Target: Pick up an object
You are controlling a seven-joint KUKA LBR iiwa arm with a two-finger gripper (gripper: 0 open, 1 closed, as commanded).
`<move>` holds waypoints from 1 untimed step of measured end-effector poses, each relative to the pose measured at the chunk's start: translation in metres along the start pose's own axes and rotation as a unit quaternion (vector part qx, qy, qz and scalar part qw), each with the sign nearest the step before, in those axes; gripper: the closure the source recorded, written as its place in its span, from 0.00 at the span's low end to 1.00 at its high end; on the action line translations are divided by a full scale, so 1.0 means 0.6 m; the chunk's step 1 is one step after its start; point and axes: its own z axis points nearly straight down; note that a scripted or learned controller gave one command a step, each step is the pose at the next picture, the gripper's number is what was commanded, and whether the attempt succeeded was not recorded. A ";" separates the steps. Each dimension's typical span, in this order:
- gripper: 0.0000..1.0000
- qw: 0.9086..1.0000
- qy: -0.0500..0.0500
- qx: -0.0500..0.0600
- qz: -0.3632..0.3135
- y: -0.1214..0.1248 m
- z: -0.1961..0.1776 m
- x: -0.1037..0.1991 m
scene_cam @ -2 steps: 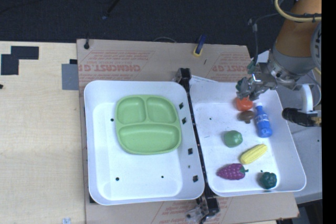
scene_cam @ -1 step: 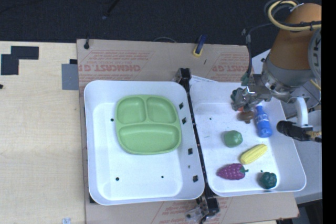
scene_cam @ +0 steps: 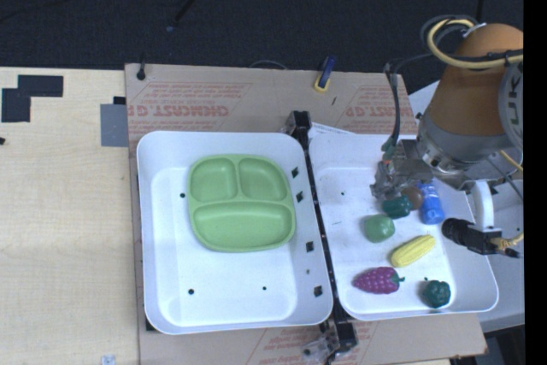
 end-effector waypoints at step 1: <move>1.00 1.000 0.000 0.000 0.000 -0.065 -0.007 0.054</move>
